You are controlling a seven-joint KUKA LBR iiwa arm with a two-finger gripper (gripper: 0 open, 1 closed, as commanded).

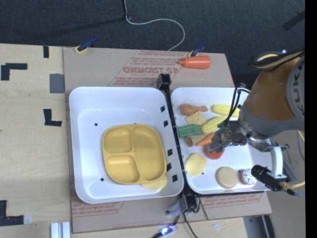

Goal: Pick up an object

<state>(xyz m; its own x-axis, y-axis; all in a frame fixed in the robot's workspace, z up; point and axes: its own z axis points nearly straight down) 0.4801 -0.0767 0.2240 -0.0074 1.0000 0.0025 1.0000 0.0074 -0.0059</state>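
gripper [216, 145] was low in the right bin [257, 188], can't tell its grip | red toy [214, 154] sat touching under the gripper | corn [214, 124] sat just above

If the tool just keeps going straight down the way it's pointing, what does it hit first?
Most likely the red round toy right under the tool, beside the orange carrot piece in the right bin. Depth is hard to judge from this slanted view.
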